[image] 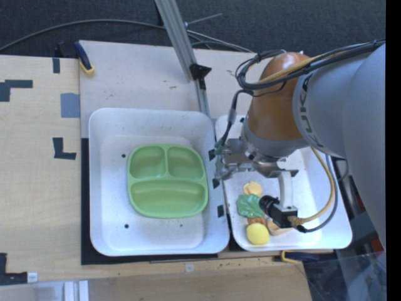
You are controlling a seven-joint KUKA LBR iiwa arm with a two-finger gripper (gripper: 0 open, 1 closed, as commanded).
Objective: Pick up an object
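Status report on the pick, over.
Gripper over right bin, grasp unconfirmed. Yellow ball and green toy lie in that bin. Green divided plate in left bin.

The green plate [167, 180] looked like smooth plastic with a soft satin sheen. The white bin [100, 168] around it seemed matt, finely speckled plastic. Left of the plate, the bench [37, 137] appeared a pale, matt board. Beyond the plate, a rail [175, 27] looked like brushed metal. Right of the plate, the orange band [279, 105] was glossy.

The left white bin [100, 168] and the right white bin [338, 234] sat side by side on the pale bench [37, 187]. A blue-and-yellow clamp [83, 58] sat near a slanted aluminium post [175, 27]. Dark tape patches [59, 148] marked the bench's left part.
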